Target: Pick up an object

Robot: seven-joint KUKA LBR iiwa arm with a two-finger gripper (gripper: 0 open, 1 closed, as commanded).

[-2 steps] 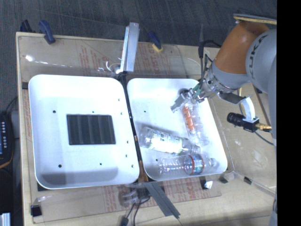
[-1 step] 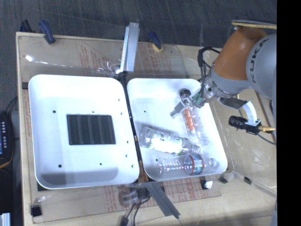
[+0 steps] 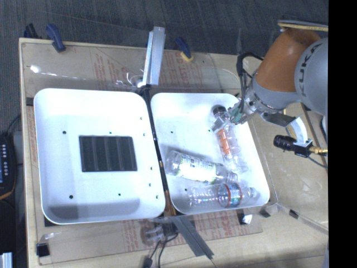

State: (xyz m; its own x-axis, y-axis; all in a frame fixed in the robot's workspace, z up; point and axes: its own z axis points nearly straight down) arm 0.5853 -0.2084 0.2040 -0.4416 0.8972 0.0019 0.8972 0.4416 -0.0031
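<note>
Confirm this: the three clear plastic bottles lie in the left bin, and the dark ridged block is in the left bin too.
Not quite. The camera view shows the three clear plastic bottles lying in the right bin, not the left. The dark ridged block is indeed in the left bin.

grey arm [image 3: 312,74] with orange band, black cable, dark lettering.

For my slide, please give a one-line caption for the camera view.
KUKA arm's gripper above the right bin of clear plastic bottles; left bin holds a dark tray.
</note>
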